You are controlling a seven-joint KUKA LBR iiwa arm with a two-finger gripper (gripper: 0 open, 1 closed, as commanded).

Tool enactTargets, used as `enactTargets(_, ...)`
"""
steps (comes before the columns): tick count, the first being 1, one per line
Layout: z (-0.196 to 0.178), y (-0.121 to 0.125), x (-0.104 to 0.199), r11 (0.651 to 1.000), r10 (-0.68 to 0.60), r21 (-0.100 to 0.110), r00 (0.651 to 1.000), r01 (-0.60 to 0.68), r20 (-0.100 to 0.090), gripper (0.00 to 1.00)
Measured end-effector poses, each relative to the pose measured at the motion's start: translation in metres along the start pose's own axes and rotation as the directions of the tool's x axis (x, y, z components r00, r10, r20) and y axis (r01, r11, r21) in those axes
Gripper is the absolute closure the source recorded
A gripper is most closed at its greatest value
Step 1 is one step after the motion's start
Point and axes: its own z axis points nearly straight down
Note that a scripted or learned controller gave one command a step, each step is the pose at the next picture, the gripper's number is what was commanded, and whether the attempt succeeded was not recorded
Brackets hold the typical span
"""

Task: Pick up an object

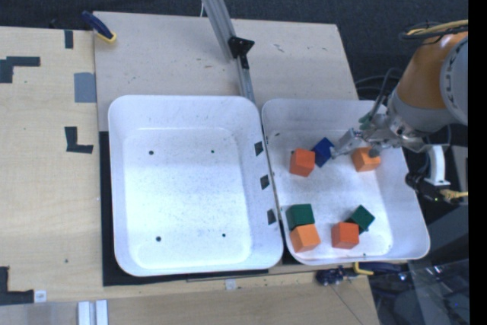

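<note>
Right bin (403,228) — holds all the blocks; left bin (183,186) beside it, both shallow white plastic, rounded corners.
Pincer (356,139): low in right bin, betw. blue block (323,151) and orange block (367,159), prob. lining up a grab. Fingers apart or together — cannot tell.
Other cubes: orange (302,162), green (300,215), matte, hard-edged.
Worktop (46,164): pale wood.

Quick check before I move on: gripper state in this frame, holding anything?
Gripper: in the right bin, low between the blue block and an orange block; open or closed cannot be told, and no block is seen between its fingers.
</note>
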Motion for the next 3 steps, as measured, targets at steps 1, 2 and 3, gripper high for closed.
enactTargets(1, -0.012, 0.001, 0.001, 1.0, -0.001, -0.001, 1.0, 0.001, -0.001, 1.0)
enactTargets(2, -0.074, -0.002, -0.004, 1.0, 0.001, -0.005, 1.0, -0.001, -0.001, 1.0)
enactTargets(3, -0.115, 0.003, -0.003, 1.0, 0.001, 0.001, 1.0, -0.001, -0.002, 1.0)
